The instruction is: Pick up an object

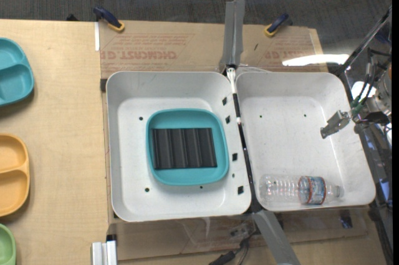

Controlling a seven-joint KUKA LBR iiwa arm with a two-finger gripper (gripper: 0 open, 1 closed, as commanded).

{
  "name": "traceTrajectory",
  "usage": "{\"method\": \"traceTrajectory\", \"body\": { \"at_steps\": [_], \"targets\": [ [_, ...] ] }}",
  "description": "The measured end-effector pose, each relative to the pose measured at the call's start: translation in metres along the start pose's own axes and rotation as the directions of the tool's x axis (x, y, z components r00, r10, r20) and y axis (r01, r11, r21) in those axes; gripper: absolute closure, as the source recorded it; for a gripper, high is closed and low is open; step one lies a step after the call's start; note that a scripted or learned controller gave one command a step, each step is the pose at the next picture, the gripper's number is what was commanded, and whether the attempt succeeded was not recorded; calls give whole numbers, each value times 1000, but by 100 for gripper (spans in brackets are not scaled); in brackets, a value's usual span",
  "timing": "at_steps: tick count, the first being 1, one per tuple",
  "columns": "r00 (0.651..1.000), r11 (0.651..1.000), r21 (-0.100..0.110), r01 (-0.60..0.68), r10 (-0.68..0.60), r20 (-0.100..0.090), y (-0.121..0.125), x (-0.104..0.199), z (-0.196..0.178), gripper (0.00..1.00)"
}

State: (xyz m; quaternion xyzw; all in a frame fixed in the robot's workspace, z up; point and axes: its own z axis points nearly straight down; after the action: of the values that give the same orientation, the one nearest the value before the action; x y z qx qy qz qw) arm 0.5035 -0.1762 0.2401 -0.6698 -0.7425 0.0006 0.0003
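Lying in right bin (280,101): clear bottle (300,189). Left bin (124,133): teal tray (187,148). Fingers (333,125) state unclear.

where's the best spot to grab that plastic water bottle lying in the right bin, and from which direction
Probably the clear ribbed body left of the label, from straight above. The water bottle lies on its side along the right bin's near wall, so fingers should close across its width, one on the wall side and one toward the bin's middle. The gripper sits above and right of it.
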Motion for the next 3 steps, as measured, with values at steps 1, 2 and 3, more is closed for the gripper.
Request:
{"method": "traceTrajectory", "body": {
  "at_steps": [1, 2, 3],
  "targets": [
    [1000, 1000, 0, 25, -25, 0, -28, -22, 58, 0],
    [1000, 1000, -1, -23, 23, 1, -30, -43, 31, 0],
    [962, 962, -1, -274, 274, 1, -30, -43, 7, 0]
  ]
}}
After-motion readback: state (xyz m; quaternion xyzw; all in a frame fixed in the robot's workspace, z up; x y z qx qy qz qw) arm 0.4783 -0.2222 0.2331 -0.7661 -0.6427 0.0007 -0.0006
